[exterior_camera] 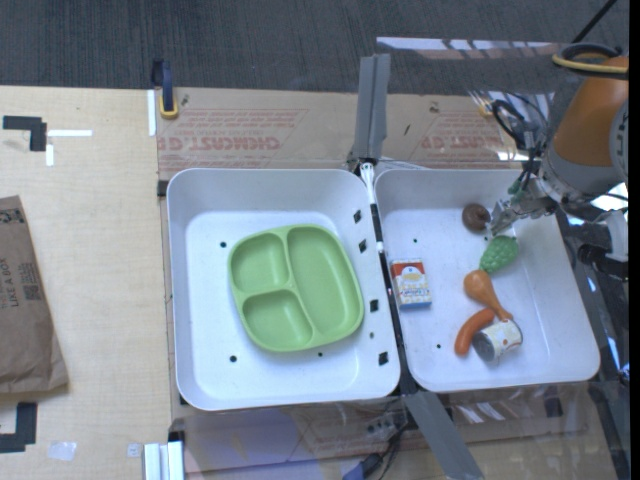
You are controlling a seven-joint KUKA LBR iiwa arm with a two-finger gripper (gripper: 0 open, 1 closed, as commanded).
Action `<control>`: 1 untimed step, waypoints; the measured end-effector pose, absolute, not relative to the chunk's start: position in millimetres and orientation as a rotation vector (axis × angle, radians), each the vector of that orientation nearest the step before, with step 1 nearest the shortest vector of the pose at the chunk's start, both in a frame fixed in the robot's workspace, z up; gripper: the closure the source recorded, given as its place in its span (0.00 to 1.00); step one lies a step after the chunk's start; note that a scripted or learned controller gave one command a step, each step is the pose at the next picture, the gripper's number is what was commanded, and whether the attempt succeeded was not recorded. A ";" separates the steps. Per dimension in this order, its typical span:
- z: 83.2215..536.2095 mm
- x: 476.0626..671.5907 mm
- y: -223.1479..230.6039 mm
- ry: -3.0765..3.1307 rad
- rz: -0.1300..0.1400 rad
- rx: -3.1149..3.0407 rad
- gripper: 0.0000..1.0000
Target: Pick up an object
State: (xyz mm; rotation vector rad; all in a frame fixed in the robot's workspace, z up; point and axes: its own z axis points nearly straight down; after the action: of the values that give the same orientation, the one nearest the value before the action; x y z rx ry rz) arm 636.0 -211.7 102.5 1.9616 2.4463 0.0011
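In the right bin (560,368) lie several small items. There is a green bumpy piece (499,255), a brown round piece (475,216), an orange gourd-shaped piece (481,288), an orange carrot-like piece (468,332), a small white can (498,340) and a little red-and-white box (410,283). My gripper (514,212) hangs at the bin's far right side, just above the green piece and right of the brown one. I see nothing held in it. The arm's orange band (590,118) is above it.
The left bin (190,268) holds a green divided plate (296,288). A brown paper bag (25,298) lies at the bench's left edge. A grey post (372,108) stands behind the seam between the bins. Cables run along the right side.
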 end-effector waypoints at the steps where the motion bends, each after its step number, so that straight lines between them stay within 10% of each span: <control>1: 102.5 636.0 -211.7 2.446 0.001 1.962 0.00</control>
State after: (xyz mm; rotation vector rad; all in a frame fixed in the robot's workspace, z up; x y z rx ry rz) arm 636.0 -211.7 102.5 1.9621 2.4461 0.0011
